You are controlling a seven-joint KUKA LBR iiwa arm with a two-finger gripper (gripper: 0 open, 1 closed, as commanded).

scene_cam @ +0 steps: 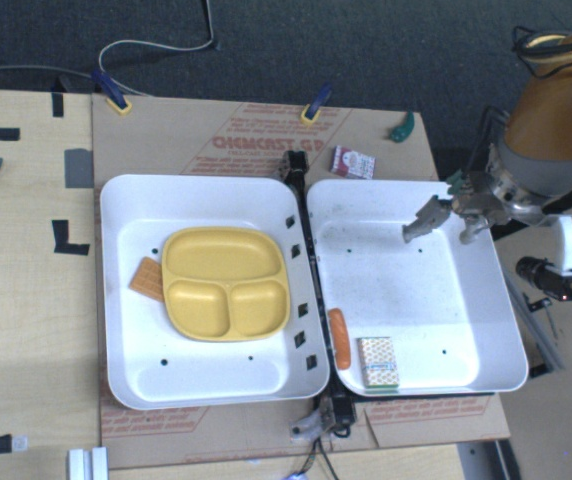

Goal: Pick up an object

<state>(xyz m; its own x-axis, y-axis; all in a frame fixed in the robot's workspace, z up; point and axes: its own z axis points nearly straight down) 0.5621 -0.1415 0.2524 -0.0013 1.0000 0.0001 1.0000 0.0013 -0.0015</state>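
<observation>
Gripper (446, 221) first: it hangs over the far right part of the right bin (486, 268), with two grey fingers splayed apart — one reaching left toward the bin's middle, the other shorter and pointing down — and nothing between them. From what I see, it is above the bin floor, not at any object.

I read this as the approach step; no pick has been made. The candidates in this bin are both at the near side: a small box (377, 360) with a pale patterned face, and just to its left an orange carrot-like piece (339, 338) lying along the bin's left wall. Both are well apart from the fingers. In the left bin (126, 268) sits a yellow divided plate (227, 281) with a brown cracker-like thing (147, 279) tucked at its left edge — further off.

For the next move I'd bring the arm toward the near side, centre over the box, turn the fingers to straddle its shorter sides, then descend. The carrot piece sits close to the wall, so I judge it the harder grasp.
</observation>
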